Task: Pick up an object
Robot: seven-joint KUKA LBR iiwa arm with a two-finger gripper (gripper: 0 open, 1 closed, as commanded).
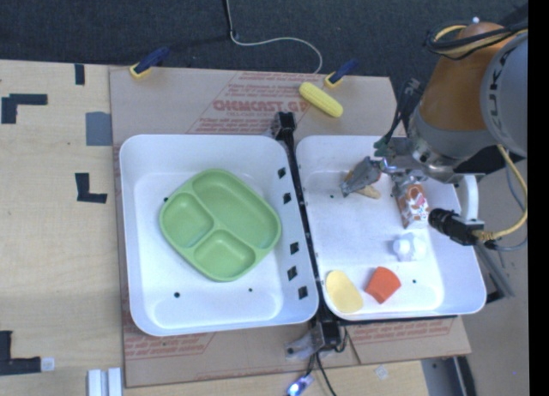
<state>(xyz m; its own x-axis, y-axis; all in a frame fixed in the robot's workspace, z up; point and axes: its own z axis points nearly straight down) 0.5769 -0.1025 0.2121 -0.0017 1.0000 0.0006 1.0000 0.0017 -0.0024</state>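
End effector (pixel 364 178), grip state unreadable, low in right bin (pixel 455 300) by a tan object (pixel 371 190) near the divider; best centre squarely over it before closing.

Two white bins (pixel 137 214) (pixel 455 287) are sitting side by side on the table. One green plate (pixel 220 225) is lying in the left bin. One orange block (pixel 383 284), one yellow piece (pixel 343 291) and one small white thing (pixel 406 247) are lying in the right bin.
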